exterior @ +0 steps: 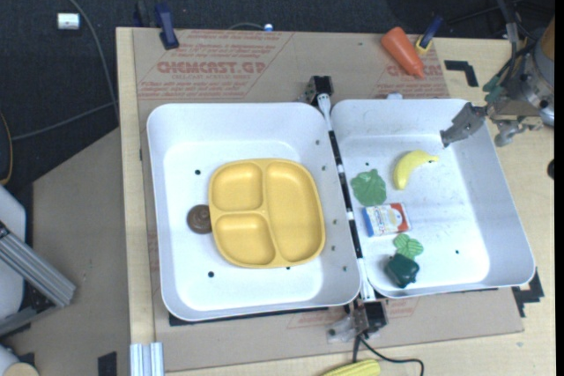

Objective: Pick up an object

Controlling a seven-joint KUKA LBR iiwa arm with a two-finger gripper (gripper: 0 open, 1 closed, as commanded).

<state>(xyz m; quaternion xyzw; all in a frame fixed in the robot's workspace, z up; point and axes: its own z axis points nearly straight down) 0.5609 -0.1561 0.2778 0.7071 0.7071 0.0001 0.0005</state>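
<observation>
Your risk: the candidates in the right white bin [493,216] are small and crowded. The yellow plastic banana [411,165] lies near the bin's far wall, so a descent may clip the rim. The green leaf-shaped toy [369,187], the small red-and-white printed packet [386,218] and the dark green block with a lighter green piece on it [404,262] sit close to the divider between the bins; a grab there could nudge neighbours or close on nothing. The packet lies flat and could slip.

The end effector [480,123] hangs at the far right edge of that bin, above its rim, near the banana but apart from it. You can't tell its opening; nothing visible is held.

The yellow sectioned plastic plate [264,212] in the left bin looks too wide to pinch.
</observation>
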